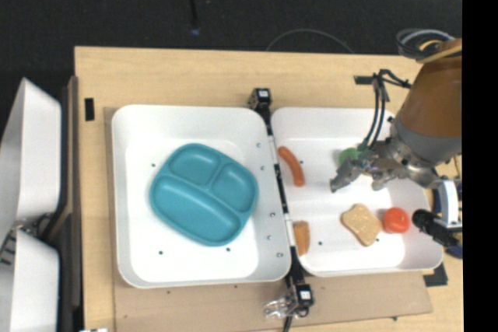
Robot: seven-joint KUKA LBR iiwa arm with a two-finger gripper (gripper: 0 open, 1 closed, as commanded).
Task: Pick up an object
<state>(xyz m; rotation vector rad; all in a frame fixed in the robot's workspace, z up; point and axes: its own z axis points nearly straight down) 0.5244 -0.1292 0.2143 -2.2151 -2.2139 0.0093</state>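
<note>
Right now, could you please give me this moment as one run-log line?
pincer: over right bin, by green item | loose: sausage, toast, tomato | left bin: teal tray

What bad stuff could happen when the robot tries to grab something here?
The gripper hangs over a green thing that is partly hidden, so it might miss it. The toast and the red-orange ball lie close together; reaching for one could knock the other. The small orange piece sits against the bin wall, which looks awkward to grab.
</note>
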